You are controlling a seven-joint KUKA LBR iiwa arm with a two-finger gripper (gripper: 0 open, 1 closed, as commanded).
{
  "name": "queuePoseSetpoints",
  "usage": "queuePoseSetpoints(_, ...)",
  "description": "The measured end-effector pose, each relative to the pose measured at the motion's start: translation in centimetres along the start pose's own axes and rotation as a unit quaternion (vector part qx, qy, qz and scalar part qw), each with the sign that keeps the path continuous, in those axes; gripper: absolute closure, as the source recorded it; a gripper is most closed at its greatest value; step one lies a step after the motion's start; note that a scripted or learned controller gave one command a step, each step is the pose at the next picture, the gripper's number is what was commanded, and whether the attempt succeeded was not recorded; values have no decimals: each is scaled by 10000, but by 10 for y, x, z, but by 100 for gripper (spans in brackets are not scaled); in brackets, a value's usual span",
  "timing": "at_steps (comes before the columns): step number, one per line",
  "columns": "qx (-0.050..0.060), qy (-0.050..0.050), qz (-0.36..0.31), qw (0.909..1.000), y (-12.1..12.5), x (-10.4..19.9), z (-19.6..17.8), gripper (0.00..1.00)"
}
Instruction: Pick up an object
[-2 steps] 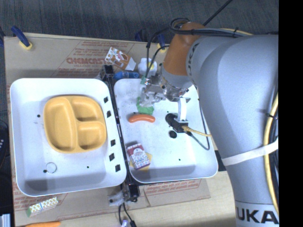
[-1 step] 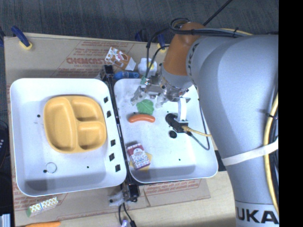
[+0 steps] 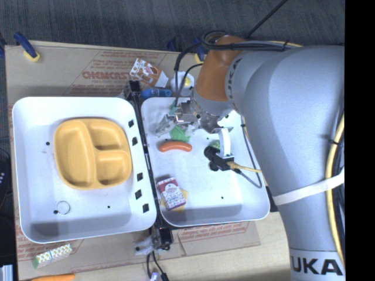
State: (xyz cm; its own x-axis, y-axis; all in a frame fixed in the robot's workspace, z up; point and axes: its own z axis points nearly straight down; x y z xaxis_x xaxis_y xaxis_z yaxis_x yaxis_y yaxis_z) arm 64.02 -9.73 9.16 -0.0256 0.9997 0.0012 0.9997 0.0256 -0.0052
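My gripper (image 3: 176,119) hangs over the upper left part of the right bin (image 3: 199,212), reaching in from the right. Just below it lies a green object (image 3: 179,134), partly hidden under the metal fingers. An orange-red sausage-shaped toy (image 3: 175,147) lies right beneath that on the bin floor. A small red and white packet (image 3: 171,193) rests near the bin's front left corner. I see nothing held between the fingers.
The left bin (image 3: 29,157) holds a yellow divided tray (image 3: 92,152). A small printed packet (image 3: 143,70) and a blue object (image 3: 156,92) lie on the cardboard behind the bins. Another wrapped packet (image 3: 53,254) sits by the front left edge.
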Motion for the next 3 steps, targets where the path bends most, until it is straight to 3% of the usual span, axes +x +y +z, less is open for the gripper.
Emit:
queuePoseSetpoints(1,8,1,-15,10000,0,0,-11,100)
queuePoseSetpoints(2,10,0,-16,10000,0,0,-10,0)
queuePoseSetpoints(3,-5,-9,-3387,9409,-2,-3,0,0)
